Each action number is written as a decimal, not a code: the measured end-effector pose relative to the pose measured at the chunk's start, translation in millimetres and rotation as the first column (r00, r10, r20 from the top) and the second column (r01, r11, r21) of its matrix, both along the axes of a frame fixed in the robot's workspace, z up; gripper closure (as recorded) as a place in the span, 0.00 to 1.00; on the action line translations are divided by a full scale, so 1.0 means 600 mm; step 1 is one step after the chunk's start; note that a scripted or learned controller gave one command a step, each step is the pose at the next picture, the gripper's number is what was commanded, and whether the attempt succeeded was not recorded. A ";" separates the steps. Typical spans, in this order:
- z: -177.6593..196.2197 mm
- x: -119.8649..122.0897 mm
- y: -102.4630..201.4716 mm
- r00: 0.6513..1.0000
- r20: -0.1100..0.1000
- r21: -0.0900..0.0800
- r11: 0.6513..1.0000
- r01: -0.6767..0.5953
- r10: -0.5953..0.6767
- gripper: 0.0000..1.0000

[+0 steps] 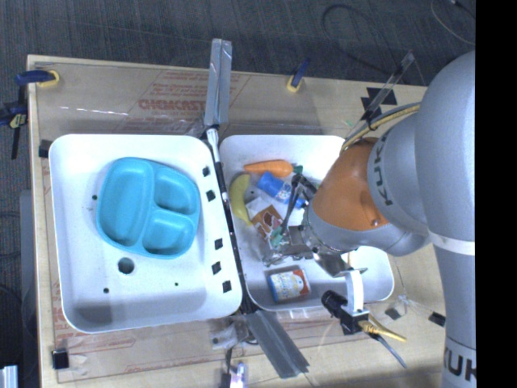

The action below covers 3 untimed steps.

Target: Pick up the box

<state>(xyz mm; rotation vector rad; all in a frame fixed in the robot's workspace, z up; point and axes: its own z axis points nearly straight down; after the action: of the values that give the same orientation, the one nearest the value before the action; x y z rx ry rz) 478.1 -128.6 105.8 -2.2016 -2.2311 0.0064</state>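
My gripper [279,245] down in the right bin [380,285]

It hangs over the box [266,217]; I cannot tell whether it grips anything.

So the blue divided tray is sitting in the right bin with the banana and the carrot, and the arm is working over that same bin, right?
Not quite. The camera view shows the blue divided tray in the left bin, by itself apart from a small dark object. The banana and the carrot are in the right bin, and the arm is working over that bin.

Clutter [271,204] crowding right bin [380,285]
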 end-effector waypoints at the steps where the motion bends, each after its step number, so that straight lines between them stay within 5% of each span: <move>1: -0.026 0.003 -0.038 1.000 0.004 0.001 1.000 -0.023 0.023 1.00; 2: -0.026 0.003 -0.038 1.000 0.004 0.001 1.000 -0.023 0.023 0.00; 3: -0.013 0.004 -0.037 1.000 0.001 0.002 1.000 -0.029 0.029 1.00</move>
<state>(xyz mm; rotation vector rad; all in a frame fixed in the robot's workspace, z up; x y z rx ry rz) 480.6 -150.8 98.0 -2.1691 -2.2618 0.0034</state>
